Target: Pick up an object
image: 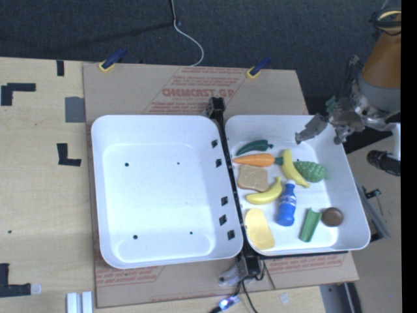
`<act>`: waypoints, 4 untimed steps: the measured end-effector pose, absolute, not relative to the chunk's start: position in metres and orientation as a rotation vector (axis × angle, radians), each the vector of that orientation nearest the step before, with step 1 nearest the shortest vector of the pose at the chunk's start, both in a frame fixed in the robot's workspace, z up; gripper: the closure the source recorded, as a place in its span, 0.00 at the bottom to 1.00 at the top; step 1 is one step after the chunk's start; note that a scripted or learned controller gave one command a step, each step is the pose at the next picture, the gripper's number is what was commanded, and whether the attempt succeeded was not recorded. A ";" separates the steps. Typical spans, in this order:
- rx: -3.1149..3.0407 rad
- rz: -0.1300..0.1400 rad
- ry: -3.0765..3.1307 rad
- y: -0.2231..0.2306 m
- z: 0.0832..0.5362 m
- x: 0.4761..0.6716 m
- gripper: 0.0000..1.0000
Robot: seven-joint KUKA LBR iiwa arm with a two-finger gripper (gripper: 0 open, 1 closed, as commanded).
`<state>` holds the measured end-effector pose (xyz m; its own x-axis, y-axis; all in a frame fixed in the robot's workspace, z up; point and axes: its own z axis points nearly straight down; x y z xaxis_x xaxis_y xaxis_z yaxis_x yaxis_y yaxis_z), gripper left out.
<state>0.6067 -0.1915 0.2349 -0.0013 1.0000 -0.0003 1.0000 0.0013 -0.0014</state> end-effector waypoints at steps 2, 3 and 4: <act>-2.235 -0.017 -2.242 -0.190 0.103 0.574 0.00; -2.229 -0.009 -2.235 -0.189 0.108 0.571 1.00; -2.216 0.025 -2.232 -0.135 0.105 0.669 1.00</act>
